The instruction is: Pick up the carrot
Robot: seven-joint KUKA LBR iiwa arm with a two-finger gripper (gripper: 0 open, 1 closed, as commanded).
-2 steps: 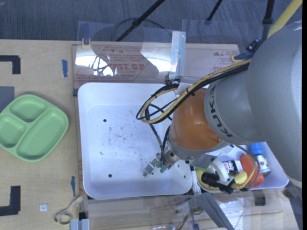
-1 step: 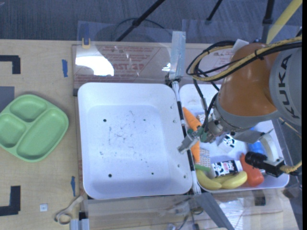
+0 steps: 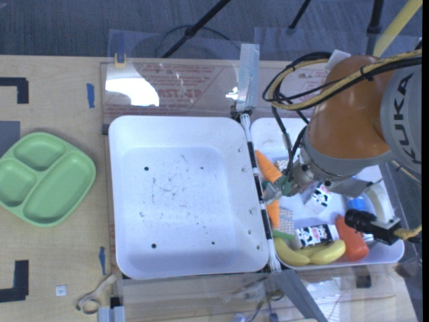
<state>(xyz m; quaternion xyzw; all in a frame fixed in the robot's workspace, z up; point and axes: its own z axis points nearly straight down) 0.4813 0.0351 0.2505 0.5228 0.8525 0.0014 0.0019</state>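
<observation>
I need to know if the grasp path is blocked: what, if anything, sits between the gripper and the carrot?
Nothing visible. The gripper is right at the carrot, against the right bin's left wall. The banana lies nearer the front.

Readable: "KUKA" in large dark letters, cut off at the frame edge, on the grey arm (image 3: 405,123). Red print on the clear panel (image 3: 177,86) behind the left bin, too faint to make out. Black-and-white pattern on a small box (image 3: 316,235) beside the banana, no legible words.
</observation>
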